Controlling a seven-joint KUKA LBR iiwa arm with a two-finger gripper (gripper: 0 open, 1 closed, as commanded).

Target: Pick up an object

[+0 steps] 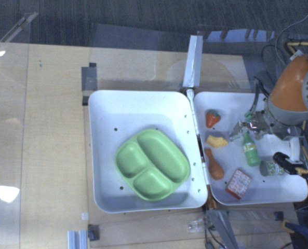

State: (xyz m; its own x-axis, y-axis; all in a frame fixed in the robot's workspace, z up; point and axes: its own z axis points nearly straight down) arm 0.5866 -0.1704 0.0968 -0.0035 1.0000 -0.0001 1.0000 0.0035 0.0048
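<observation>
Hovering over the right bin [299,191], the gripper [249,126] sits just above the green bottle [251,152], suggesting an approach; jaw opening cannot be determined.

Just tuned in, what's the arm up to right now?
The arm is over the right bin, its gripper just above the green bottle. I can't tell whether it has a grip. Also in that bin lie a toy strawberry, a yellow piece, an orange-brown drumstick-shaped toy and a small red box. The left bin holds a green divided plate.
</observation>
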